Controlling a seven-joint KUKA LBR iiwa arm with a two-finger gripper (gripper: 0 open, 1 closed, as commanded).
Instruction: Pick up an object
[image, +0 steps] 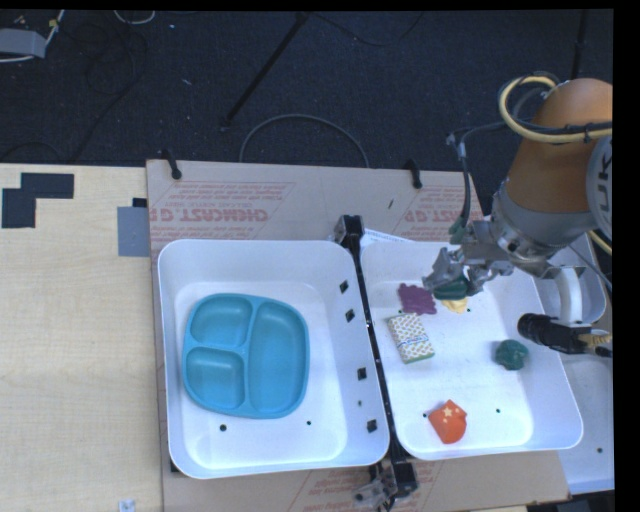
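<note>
Pincer: the pincer (452, 282) hangs low over the far part of the right bin, at the end of the grey arm that comes in from the right; its dark metal parts blur together, so whether it is open or closed cannot be told
At the pincer tip: a small green object (455, 291) sits right at the tip, partly covered by it; contact looks likely, but a grip between the tips is not clear; a small yellow piece (459, 305) lies just beside it on the bin floor
Purple object: a purple object (416, 298) lies flat just to the left of the pincer, near it but apart
Patterned box: a small patterned box (411, 337) lies nearer the camera than the purple object, close to the divider between the bins, slightly turned
Teal object: a rounded teal object (511, 353) rests toward the right wall of the same bin, well apart from the pincer
Red object: a red-orange object (449, 421) lies near the front wall of the right bin
Right bin: the right bin (560, 425) is shallow and white, and carries all the small objects
Left bin: the left bin (250, 260) sits touching it; a blue divided plate (245, 355) lies flat inside
Arm: the arm (560, 160) shows its orange band above the wrist
Table: the table (70, 350) is pale wood; a cardboard sheet (270, 205) lies under both bins
</note>
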